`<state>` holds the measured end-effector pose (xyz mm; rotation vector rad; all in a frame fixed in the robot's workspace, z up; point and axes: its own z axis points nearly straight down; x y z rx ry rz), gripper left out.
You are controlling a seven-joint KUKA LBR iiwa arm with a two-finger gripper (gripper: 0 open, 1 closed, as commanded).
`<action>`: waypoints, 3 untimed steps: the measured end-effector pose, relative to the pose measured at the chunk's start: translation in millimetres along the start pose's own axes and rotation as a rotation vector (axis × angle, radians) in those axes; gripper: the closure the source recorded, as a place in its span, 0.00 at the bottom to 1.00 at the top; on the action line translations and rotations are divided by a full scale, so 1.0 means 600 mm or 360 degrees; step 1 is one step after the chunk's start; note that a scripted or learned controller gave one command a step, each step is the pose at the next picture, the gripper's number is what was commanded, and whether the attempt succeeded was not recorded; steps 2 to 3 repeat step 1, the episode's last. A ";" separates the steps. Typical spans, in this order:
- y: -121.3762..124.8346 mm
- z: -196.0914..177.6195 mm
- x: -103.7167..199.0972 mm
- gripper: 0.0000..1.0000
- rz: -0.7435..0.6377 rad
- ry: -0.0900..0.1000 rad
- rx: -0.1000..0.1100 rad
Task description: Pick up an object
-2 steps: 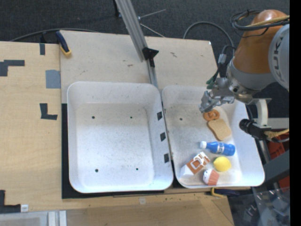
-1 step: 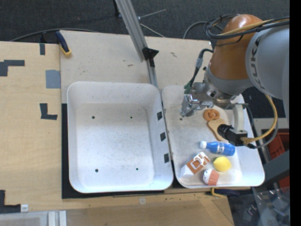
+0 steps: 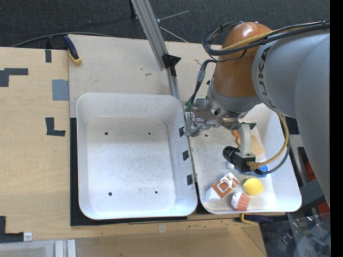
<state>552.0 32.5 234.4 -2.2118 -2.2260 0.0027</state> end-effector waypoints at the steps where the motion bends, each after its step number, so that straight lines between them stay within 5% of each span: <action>1: -0.008 0.006 0.078 1.00 0.0000 0.0000 -0.0001; 3: -0.008 0.006 0.078 1.00 0.0000 0.0000 -0.0001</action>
